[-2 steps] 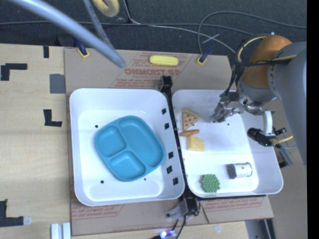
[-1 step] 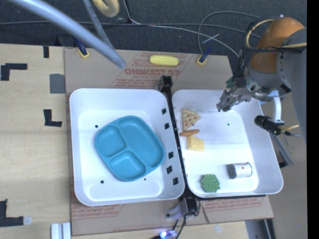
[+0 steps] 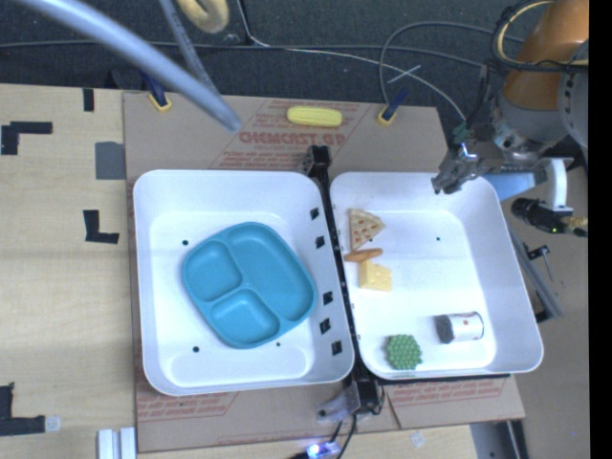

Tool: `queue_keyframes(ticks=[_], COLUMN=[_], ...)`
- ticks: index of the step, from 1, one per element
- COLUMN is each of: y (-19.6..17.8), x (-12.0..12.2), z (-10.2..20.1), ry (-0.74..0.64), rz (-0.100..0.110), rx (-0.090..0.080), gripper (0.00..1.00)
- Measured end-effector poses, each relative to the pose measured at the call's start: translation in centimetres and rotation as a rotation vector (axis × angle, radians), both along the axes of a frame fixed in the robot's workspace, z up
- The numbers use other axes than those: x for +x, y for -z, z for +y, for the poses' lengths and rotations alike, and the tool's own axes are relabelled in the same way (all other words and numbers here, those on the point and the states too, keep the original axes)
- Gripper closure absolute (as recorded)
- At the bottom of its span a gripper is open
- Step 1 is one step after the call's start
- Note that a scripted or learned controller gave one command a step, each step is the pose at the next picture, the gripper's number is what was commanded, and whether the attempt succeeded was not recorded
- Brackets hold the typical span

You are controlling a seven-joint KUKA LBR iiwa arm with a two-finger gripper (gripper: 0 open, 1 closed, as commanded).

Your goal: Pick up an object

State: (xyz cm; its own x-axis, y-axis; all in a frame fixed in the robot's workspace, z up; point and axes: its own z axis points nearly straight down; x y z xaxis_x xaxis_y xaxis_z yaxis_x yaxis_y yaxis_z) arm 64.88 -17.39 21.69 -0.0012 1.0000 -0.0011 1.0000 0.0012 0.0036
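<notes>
Jaws above glossy white bin (image 3: 507,256)

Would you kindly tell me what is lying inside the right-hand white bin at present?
The right shallow white bin holds a waffle-patterned triangular wedge, a thin orange stick, a yellow cheese-like block, a green bumpy ball and a small white cylinder. Nothing there is covered.

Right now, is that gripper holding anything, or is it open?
Gripper: over the right bin's far corner, nothing visibly in it; open or shut cannot be told.

even bright light, soft shadows, slightly blurry
</notes>
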Motion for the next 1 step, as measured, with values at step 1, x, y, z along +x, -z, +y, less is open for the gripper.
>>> queue_keyframes(ticks=[1], y=[-4.30], x=[0.07], z=[0.02], ry=[0.000], rz=[0.001], rx=[0.000], gripper=[1.00])
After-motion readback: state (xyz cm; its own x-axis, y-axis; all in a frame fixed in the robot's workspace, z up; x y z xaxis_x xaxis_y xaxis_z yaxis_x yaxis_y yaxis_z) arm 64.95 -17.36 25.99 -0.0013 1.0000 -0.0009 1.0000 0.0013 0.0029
